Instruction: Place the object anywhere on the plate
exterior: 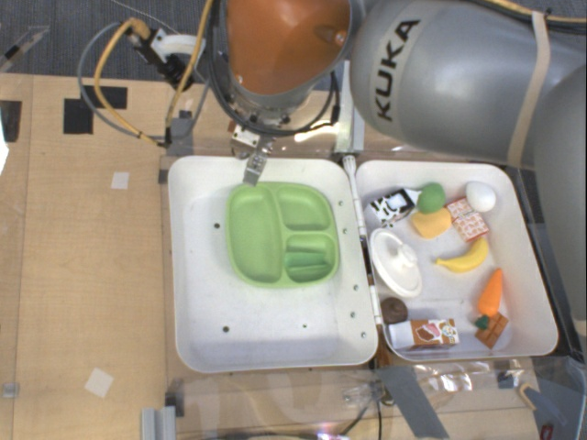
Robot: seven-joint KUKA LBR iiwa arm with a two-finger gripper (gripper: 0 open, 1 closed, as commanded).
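the claw (254, 169) hangs over the far rim of the left bin (197, 337), by the green plate (280, 234); whether it grips anything, i cannot tell. the toys, banana (463, 258) included, lie in the right bin (532, 328). best release low over the plate's middle.

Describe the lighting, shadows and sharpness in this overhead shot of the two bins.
Camera view: even, soft light; the arm casts a faint shadow over the left bin floor below the green plate; mild sheen on the arm's grey shell and orange band; the right bin toys read sharp; the gripper tip looks small and slightly soft.
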